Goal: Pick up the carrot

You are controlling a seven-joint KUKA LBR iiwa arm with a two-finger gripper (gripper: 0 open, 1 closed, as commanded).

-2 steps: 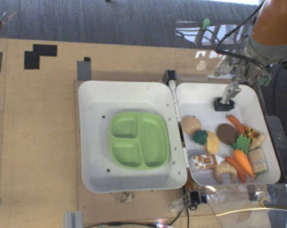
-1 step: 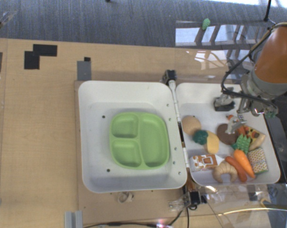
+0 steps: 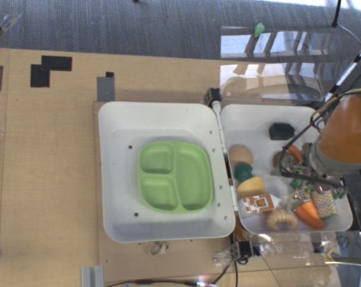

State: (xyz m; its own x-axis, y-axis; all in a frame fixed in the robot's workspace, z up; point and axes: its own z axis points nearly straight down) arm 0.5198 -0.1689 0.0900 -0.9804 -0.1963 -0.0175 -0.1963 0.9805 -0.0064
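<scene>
The carrot (image 3: pixel 309 214), an orange tapered piece, lies near the front right corner of the right bin (image 3: pixel 252 115). It rests beside a small patterned box (image 3: pixel 325 203). My gripper (image 3: pixel 305 181) hangs low over the right side of that bin, just behind and above the carrot, under the orange wrist band (image 3: pixel 346 137). The arm's body hides what lies beneath it. I see nothing lifted clear of the bin floor.
The right bin also holds a black block (image 3: pixel 281 130), a tan round item (image 3: pixel 240 155), a dark green piece (image 3: pixel 244 172), a yellow piece (image 3: pixel 251 186), an orange-and-white carton (image 3: pixel 257 204) and a tan ring (image 3: pixel 281 220). The left bin (image 3: pixel 118 160) carries a green divided plate (image 3: pixel 174 176).
</scene>
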